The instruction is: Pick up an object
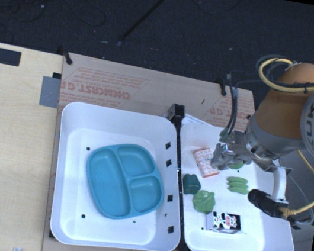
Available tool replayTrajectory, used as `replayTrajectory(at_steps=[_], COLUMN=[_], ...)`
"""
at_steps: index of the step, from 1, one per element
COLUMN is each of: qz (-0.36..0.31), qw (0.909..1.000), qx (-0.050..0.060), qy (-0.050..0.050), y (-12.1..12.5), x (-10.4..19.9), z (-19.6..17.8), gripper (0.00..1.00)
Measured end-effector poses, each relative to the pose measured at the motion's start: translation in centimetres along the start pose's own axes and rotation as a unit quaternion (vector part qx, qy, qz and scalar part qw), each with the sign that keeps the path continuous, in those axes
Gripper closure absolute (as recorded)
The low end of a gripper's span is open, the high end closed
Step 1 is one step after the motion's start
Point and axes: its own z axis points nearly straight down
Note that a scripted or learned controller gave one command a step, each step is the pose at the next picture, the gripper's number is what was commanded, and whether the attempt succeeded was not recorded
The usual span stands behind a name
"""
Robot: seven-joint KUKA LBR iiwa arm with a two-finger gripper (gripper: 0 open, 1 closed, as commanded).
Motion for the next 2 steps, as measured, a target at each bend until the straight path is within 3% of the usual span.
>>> replayTrajectory(at_steps=[1, 2], qz=[0.001, 0.001], qw=[1.0, 1.0], qx=[0.001, 0.001], qy=[-0.001, -0.001], y=[-1.4, -3.0], x=[4.9, 9.3], z=[1.0, -0.3], gripper=[1.0, 1.0])
